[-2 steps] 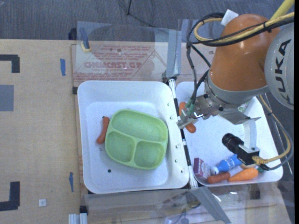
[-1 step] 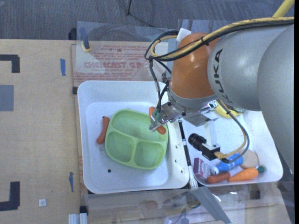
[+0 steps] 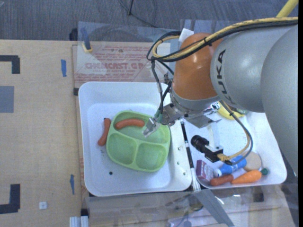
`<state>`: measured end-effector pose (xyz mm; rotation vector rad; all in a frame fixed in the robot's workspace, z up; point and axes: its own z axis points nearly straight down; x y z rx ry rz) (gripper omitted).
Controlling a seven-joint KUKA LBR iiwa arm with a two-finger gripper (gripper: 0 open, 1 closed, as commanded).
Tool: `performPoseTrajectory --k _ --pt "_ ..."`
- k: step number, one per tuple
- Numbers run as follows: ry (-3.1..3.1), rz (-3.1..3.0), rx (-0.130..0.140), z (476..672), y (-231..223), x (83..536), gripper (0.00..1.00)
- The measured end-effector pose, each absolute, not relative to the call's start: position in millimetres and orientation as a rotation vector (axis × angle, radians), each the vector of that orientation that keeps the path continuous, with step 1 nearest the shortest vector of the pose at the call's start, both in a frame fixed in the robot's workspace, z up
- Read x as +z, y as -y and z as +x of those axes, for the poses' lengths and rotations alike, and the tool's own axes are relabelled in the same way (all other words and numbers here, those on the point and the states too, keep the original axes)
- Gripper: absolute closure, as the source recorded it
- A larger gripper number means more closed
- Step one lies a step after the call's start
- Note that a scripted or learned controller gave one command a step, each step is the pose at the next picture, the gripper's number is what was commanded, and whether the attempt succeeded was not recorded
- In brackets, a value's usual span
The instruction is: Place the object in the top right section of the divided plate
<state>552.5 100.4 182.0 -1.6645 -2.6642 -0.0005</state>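
A green divided plate [image 3: 124, 153] lies in the left white bin [image 3: 90, 174]. An orange-red sausage [image 3: 129, 123] lies in the plate's upper section, toward its left. A second sausage [image 3: 103, 132] lies on the bin floor against the plate's left rim. My gripper [image 3: 151, 127] hangs low over the plate's upper right part, just right of the sausage in the plate. I see nothing held in it.
The right bin [image 3: 277, 171] holds a carrot [image 3: 246, 177], a blue item [image 3: 236, 165], a purple packet [image 3: 205, 169], a red item [image 3: 218, 181], a tan round piece [image 3: 254, 160] and something yellow [image 3: 228, 113]. The arm covers most of that bin.
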Motion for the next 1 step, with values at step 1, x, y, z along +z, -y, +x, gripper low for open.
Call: performPoseTrajectory --k 1 --pt "2.813 -1.394 0.000 516.7 -142.6 178.7 0.00"
